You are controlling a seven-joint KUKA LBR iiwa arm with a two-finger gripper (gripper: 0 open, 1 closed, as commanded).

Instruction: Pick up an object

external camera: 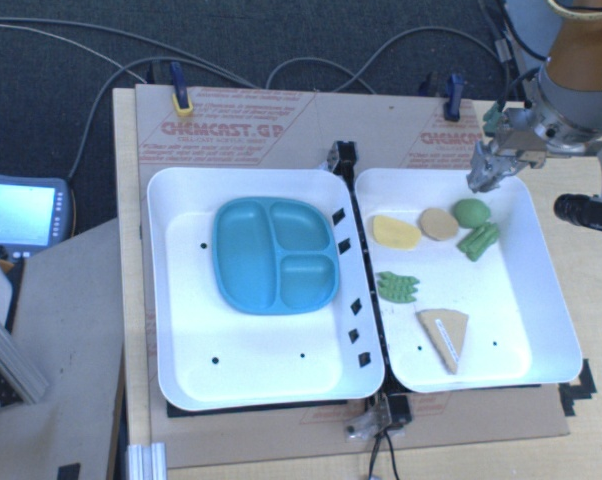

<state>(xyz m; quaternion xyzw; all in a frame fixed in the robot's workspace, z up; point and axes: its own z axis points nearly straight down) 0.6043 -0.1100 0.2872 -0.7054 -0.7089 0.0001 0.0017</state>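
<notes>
In the right bin (pixel 541 298) lie several toy foods: a yellow oval piece (pixel 395 232), a tan round piece (pixel 439 224), a green round piece (pixel 471 211), a green cucumber-like piece (pixel 479 240), a green pea pod (pixel 398 287) and a tan sandwich wedge (pixel 445 336). My gripper (pixel 484 176) hangs over the bin's far edge, just above and behind the green round piece. Nothing shows between its fingers.
The left bin (pixel 181 348) holds a blue divided plate (pixel 276 255). Black clips run along the seam between the bins (pixel 356 298). Clamps (pixel 182 98) hold the board at the back. A small screen (pixel 19 213) stands off the bench at left.
</notes>
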